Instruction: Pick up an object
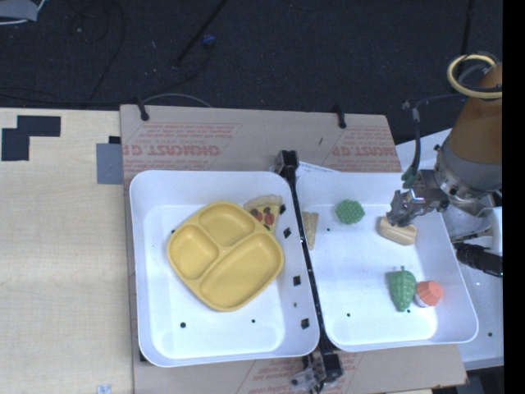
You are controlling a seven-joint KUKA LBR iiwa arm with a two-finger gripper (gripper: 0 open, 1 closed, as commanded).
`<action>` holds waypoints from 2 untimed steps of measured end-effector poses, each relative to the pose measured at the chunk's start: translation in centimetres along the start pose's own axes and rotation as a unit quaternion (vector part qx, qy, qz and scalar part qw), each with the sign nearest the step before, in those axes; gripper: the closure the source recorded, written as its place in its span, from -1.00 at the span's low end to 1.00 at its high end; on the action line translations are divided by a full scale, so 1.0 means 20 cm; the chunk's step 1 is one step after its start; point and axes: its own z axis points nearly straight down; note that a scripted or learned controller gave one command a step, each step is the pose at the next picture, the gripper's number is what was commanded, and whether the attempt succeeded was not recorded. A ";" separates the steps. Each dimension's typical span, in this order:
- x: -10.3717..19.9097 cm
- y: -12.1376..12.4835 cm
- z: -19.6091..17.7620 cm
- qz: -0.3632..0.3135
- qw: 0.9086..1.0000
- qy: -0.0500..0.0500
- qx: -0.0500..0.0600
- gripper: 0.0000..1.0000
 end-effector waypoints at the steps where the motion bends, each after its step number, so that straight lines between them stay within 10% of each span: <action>1: 0.00 0.00 -0.15 0.000 1.000 0.000 0.000 1.00; 2: 0.27 0.01 -0.17 -0.002 1.000 0.001 0.002 1.00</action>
